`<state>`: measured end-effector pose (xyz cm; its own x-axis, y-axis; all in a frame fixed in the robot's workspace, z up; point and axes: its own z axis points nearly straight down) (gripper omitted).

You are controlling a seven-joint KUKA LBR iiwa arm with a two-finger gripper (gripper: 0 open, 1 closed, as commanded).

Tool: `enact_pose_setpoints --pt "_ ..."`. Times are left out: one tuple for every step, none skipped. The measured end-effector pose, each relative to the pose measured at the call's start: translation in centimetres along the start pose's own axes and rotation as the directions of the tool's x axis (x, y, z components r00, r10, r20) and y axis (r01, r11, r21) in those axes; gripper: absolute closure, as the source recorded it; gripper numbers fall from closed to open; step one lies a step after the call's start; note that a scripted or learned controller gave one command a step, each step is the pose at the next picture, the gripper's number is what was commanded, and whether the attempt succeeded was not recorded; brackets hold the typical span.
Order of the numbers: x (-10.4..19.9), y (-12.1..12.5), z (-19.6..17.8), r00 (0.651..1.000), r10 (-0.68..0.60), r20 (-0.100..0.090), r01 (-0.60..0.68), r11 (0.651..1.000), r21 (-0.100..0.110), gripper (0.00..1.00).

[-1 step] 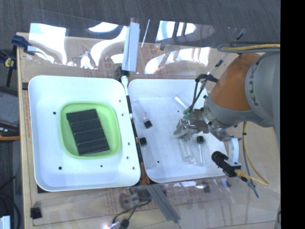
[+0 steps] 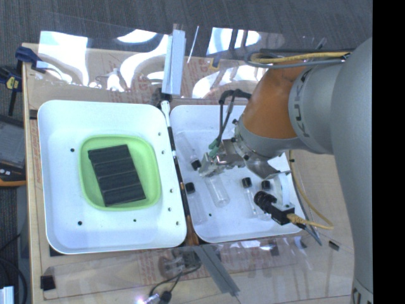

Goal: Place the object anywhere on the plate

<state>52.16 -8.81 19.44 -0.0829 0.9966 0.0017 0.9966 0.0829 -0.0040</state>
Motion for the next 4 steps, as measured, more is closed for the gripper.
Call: enact_pose_setpoints --pt "10.2 1.5 0.3 0.987 -0.158 0.001 0.158 0.987 0.001 1.00" --pt "10.1 1.5 0.3 0.987 -0.158 0.001 0.158 0.987 0.001 0.00" --pt "5.3 4.3 0.2 0.988 -0.153 0.001 0.153 0.988 0.000 0.00" --pt "0.4 5.9 -0.2 0.974 -0.227 0.002 0.227 0.974 -0.002 0.00"
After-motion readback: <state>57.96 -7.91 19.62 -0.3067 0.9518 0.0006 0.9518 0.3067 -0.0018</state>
